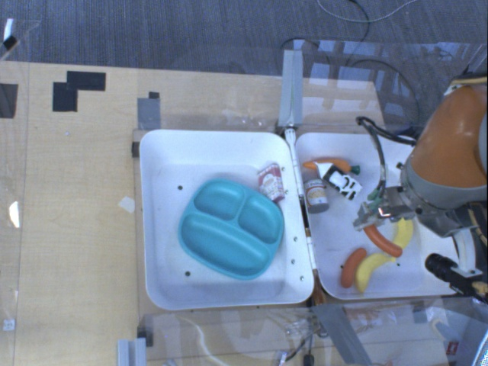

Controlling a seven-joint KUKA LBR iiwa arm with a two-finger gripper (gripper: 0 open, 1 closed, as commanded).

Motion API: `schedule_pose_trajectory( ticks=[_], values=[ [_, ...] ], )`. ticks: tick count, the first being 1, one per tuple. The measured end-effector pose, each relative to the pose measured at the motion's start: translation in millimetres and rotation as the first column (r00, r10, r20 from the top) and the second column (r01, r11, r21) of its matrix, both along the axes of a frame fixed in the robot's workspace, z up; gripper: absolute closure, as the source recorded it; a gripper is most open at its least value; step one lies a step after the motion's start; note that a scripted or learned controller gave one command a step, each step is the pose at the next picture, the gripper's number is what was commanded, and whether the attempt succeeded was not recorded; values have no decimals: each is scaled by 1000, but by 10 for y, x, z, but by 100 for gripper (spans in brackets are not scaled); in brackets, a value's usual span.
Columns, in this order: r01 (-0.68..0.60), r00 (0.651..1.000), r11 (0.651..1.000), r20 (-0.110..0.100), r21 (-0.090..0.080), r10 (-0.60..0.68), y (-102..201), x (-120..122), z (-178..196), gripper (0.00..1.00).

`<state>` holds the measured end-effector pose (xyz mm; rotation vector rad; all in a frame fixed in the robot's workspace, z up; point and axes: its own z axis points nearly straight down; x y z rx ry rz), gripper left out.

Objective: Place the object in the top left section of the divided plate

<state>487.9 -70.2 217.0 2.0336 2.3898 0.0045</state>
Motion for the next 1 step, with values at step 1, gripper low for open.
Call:
schedule_pose_trajectory(
  ticks=[1],
  values=[
    [70,998,998,-1,0,-70,-299,1,-1198,100]
  ],
)
